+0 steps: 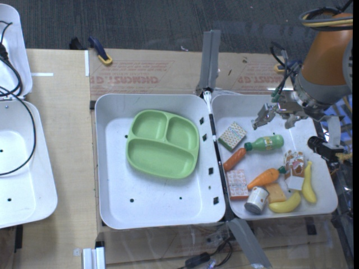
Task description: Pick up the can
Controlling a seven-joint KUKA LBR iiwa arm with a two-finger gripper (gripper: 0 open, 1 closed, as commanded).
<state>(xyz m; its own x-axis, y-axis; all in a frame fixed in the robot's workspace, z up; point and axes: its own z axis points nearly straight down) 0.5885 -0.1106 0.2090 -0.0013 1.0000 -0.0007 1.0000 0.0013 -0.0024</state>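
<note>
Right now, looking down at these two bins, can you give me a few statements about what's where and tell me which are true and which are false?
1. The green divided plate lies in the left bin. True.
2. The can stands upright on the plate. False: it lies on its side in the right bin, near the front edge.
3. The claw hangs over the right bin's back part. True.
4. The can is between the claw's fingers. False: it lies well apart from the claw.
5. The green bottle lies beside a carrot. True.
</note>
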